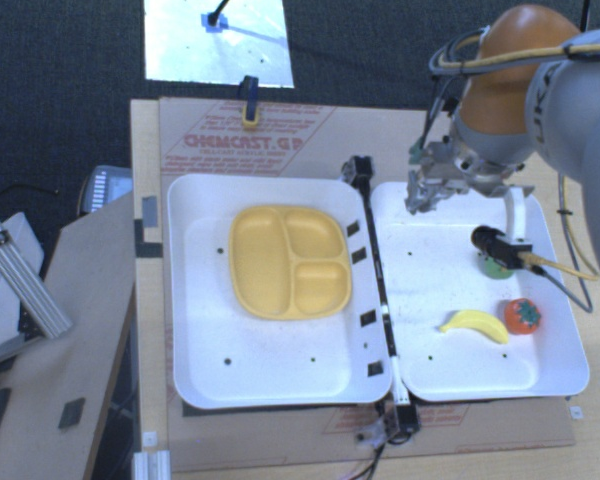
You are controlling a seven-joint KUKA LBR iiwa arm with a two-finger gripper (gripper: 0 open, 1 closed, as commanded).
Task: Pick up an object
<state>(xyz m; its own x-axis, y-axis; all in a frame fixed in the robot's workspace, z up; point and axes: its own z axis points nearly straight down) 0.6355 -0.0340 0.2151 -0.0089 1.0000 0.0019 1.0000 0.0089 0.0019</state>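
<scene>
1. The left shallow white plastic bin point(195, 298) holds one thing: a yellow plastic plate with three compartments point(289, 262), lying flat near the bin's middle. Its compartments look bare.
2. A black divider strip with clips point(372, 278) runs between the two bins; I take it as the landmark for what follows.
3. Right of the divider lies the right shallow white plastic bin point(450, 368). In it, nearest the divider, is a small yellow toy banana point(475, 324) in the front half. Just right of the banana, nearly touching its tip, sits a small red-orange toy fruit with a green top point(522, 314). Behind those two, farther from the divider, is a small green object point(497, 265), partly covered by a black cable fitting.
4. The grey two-finger gripper point(421, 200) hangs over the back of the right bin, just right of the divider and well apart from all three objects. Nothing sits between its fingers; whether the jaws stand apart or together I cannot tell.
5. Judged from this, the task is at the approach step, with no object grasped yet. The next move calls for travel forward and away from the divider, to above one object, most likely the banana, then a descent with jaws spread.
</scene>
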